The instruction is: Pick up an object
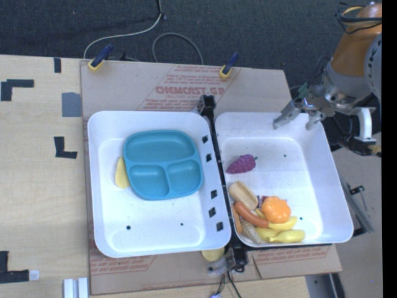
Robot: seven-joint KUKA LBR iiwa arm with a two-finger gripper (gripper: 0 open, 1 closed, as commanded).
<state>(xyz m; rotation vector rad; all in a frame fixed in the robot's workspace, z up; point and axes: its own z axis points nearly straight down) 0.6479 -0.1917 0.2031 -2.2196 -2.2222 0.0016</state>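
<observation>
From the overhead camera view, I see my end effector (296,115) at about 1 o'clock over the right bin (329,166), its two fingers spread apart and holding nothing. The purple grapes (241,163) lie alone near the bin's middle; the crowded pile with the orange fruit (276,209) sits toward 6 o'clock. I'd go for the grapes (clear space all round), descend straight, and close only once the fingers straddle them.

Purple grapes (241,163) lie alone mid-bin. An orange (276,209) tops the heap (hotdog (247,205), banana (285,231)) at the right bin's near edge.
</observation>
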